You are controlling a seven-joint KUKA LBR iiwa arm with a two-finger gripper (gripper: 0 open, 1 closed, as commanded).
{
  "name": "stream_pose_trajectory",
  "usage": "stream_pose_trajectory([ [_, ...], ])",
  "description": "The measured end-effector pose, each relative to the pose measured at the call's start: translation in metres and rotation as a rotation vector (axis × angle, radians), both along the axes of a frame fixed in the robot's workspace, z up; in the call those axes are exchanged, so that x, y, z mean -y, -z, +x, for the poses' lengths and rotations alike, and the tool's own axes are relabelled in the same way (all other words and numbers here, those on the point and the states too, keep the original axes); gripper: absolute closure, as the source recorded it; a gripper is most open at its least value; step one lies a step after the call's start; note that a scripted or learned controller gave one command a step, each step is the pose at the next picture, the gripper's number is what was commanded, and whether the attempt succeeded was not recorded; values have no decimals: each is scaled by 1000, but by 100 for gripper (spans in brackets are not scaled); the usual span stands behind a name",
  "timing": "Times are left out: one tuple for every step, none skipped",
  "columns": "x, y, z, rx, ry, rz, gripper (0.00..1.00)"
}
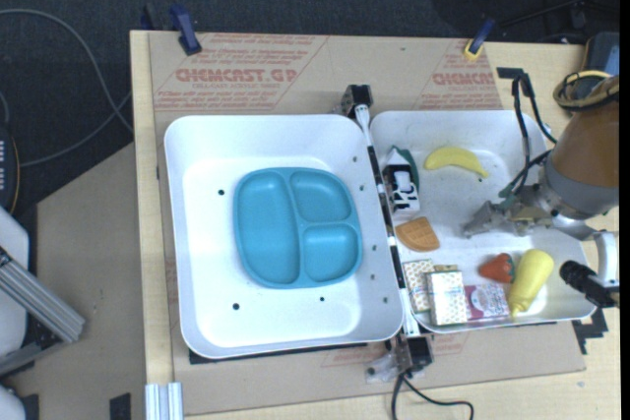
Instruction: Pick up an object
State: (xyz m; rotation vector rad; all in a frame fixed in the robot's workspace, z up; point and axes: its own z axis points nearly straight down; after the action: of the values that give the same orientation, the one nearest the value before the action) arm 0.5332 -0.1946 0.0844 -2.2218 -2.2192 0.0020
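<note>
**Claw low over the right bin, among the scattered items**

Reaching in from the right, the grey arm (581, 167) with its orange band ends in a claw (482, 221) that lies low over the floor of the right bin (448, 125). Its thin fingers (474, 225) point left and look drawn close together, with nothing visible between them; the tips are small and somewhat blurred, so that is as far as the view goes. No item is lifted.

Objects lie all around it in that bin. A yellow banana (455, 159) rests toward the far side, above and left of the claw and apart from it. Against the bin's left wall stands a small black-and-white package (401, 189) with a green top, and just below it lies a flat orange-brown piece (418, 234) shaped like a slice of bread or a chip. Near the front edge sit a pale box (445, 295) with a printed label and a pinkish packet (484, 302) beside it. To their right, a red item (498, 267), perhaps a strawberry or pepper, touches a yellow pear-like fruit (529, 278), both just below the claw.

The left bin (197, 162) holds a blue divided plate (296, 225) with three compartments, lying flat near its middle. Both bins rest on the desk (246, 64), which is covered by brown sheet with red lettering, and two blue clamps (184, 30) grip its far edge.
</note>
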Motion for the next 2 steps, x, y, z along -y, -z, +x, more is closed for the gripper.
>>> stream_pose_trajectory([
  [-26, 0, -54, 1, 0, 0, 0],
  [-26, -10, -54, 3, 0, 0, 100],
])
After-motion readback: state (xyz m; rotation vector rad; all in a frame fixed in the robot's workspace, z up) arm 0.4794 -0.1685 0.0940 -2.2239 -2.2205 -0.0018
